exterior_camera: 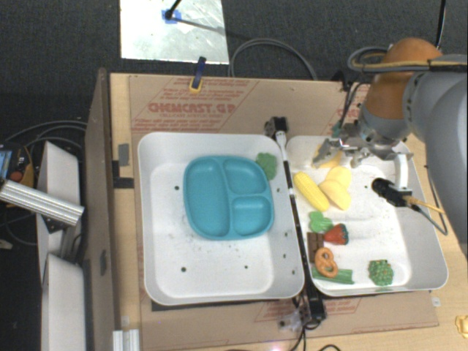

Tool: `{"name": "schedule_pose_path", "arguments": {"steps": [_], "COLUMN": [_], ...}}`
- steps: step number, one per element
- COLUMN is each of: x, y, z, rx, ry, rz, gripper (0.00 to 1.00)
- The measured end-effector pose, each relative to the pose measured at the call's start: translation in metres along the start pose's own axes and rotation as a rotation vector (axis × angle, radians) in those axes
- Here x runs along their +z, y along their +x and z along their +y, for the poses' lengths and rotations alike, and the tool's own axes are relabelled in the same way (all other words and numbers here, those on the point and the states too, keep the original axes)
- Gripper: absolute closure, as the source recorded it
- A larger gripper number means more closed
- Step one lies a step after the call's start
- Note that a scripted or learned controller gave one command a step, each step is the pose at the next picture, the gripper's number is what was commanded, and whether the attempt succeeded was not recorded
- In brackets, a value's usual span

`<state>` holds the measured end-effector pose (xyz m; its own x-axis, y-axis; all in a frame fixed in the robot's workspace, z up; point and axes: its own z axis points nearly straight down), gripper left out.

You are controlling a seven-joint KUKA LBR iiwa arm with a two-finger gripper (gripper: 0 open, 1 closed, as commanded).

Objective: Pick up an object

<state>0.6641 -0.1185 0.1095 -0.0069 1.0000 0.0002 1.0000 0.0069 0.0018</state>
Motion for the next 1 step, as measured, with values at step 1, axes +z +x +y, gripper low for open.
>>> {"name": "schedule_pose_path", "arguments": {"steps": [1], "x": [-0.0400], "y": [0.0293], "z": [-0.0206], "rx": [0.000], "ry": [-0.001], "rz": [0.001], "gripper": [0.00]}}
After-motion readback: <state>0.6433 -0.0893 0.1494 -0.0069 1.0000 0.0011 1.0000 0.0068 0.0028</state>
